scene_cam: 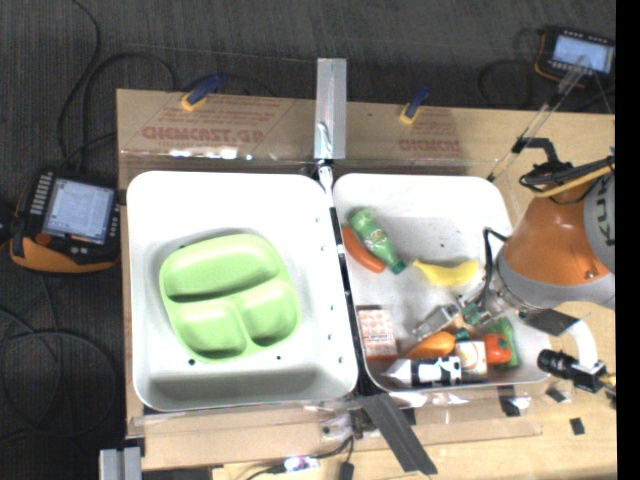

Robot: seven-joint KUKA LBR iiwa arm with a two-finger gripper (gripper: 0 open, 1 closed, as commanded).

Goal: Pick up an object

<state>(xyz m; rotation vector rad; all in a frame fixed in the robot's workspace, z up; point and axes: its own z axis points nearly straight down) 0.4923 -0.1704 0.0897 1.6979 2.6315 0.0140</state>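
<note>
Jaws (468, 313) low in right bin (420, 193) amid clutter near banana (448, 271), orange piece (432, 345) and bottle (440, 371), spread not discernible; best centred over one item, clear of neighbours, before closing.

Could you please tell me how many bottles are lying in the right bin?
2: a green bottle toward the bin's upper left, and a black-labelled bottle along its front edge. The arm may hide others.
</note>
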